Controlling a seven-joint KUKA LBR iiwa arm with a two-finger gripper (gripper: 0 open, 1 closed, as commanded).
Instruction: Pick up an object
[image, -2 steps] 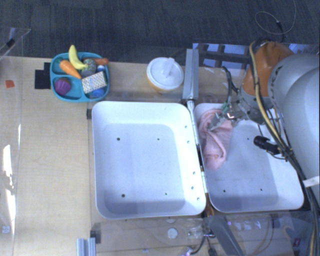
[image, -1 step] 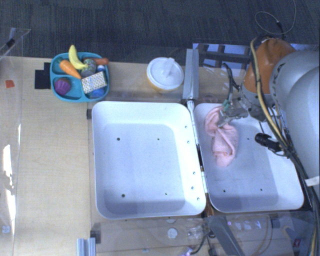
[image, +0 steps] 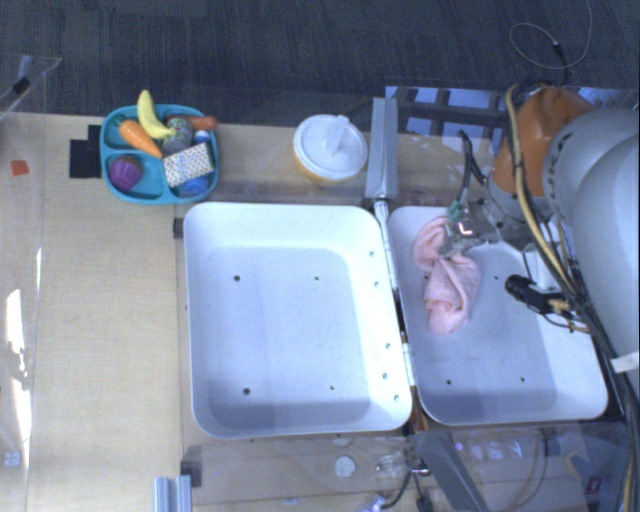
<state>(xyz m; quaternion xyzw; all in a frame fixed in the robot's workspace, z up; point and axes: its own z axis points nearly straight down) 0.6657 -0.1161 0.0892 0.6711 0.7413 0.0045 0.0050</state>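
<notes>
One gripper (image: 466, 226) sits at the top of the pink cloth (image: 446, 275) in the right bin (image: 520, 395) — whether it grips, I cannot tell. Left bin (image: 290, 320) alongside — toy tray (image: 158, 152) beyond.

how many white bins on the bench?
2. Left bin at the middle of the view; right bin beside it, holding a pink cloth, with the gripper at the cloth's top.

A blue sectioned plastic tray (image: 118, 190) of toy food and a round white lidded tub (image: 330, 147) are sitting on the pale wooden bench (image: 90, 330) behind the left bin.
</notes>
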